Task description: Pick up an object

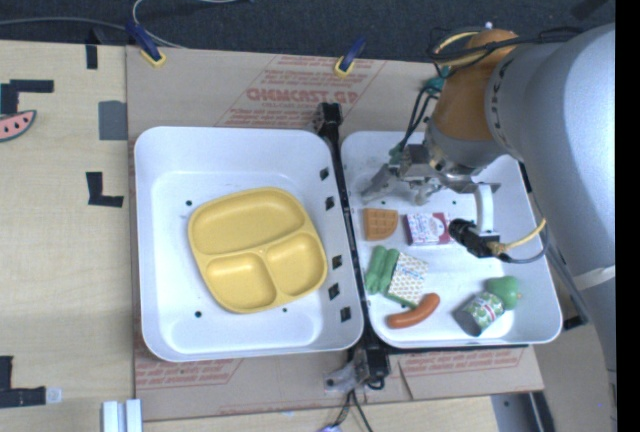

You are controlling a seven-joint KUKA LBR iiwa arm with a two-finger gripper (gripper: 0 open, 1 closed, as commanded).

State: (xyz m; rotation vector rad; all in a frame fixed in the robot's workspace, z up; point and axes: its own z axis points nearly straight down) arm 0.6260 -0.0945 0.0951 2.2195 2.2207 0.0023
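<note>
Grey metal and an orange band mark the arm reaching in from the right, its two-finger gripper [400, 182] low over the upper part of the right white bin [540, 320]; whether its jaws are apart or together I cannot tell. Candidates for picking lie loose just below it: a tan square cracker [378, 223], a small pink-and-white packet [427, 228], a green ridged vegetable piece [381, 270], an orange-red sausage [413, 312] and a green-labelled can [483, 313]. Spread apart, they leave room for fingers to descend. A yellow divided plastic plate [258, 248] sits alone in the left white bin [160, 320], probably as a drop spot.
</note>
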